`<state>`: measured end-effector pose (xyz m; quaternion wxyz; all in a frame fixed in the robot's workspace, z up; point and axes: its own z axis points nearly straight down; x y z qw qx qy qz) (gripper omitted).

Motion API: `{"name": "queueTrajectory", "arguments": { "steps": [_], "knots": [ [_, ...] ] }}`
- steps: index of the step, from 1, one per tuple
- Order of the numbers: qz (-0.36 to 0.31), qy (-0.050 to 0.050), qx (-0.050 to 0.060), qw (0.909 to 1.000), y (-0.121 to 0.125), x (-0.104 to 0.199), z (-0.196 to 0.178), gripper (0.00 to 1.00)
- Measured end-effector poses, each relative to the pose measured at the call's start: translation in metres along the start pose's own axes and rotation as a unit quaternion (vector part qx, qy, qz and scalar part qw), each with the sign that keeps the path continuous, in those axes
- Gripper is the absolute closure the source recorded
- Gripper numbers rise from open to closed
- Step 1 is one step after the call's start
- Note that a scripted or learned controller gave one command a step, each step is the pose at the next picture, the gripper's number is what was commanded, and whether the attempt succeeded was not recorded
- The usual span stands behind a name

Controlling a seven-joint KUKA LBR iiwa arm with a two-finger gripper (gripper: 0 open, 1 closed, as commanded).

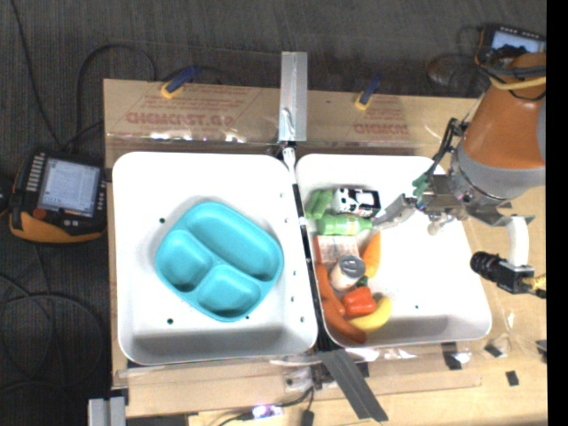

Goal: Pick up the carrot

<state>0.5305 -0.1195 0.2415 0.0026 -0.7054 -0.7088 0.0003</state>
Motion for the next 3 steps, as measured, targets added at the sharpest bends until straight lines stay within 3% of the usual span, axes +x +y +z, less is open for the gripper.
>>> {"name": "queueTrajectory", "arguments": {
  "steps": [1, 2, 3],
  "knots": [
    [-0.013, -0.001, -0.008, 0.9999, 0.019, 0.013, 0.14, 0.0],
    [-0.013, -0.003, -0.009, 0.9999, 0.02, 0.013, 0.13, 1.0],
    [0.028, -0.001, 0.001, 0.9996, -0.032, 0.059, 0.035, 1.0]
  ]
}}
